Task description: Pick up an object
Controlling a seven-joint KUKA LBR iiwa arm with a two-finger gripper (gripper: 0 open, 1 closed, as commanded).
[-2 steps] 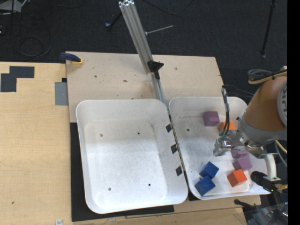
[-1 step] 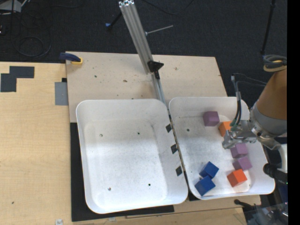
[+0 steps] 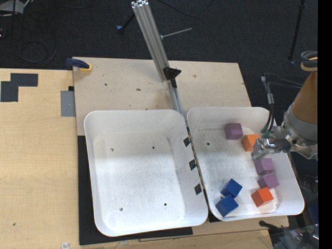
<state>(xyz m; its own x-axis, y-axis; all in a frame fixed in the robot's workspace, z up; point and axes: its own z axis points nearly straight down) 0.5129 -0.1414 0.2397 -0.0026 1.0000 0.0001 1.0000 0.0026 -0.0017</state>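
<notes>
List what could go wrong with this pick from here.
1. The gripper sits among an orange block and a purple block that lie close together, so it may nudge one while going for the other.
2. These blocks lie near the right bin's far wall, so a pushed block could jam against it.
3. Two blue blocks touch; a try there could shift both.

Likely a robotics lab: bench [image 3: 155,82], white bins [image 3: 104,139], floor cables [image 3: 31,48].
</notes>
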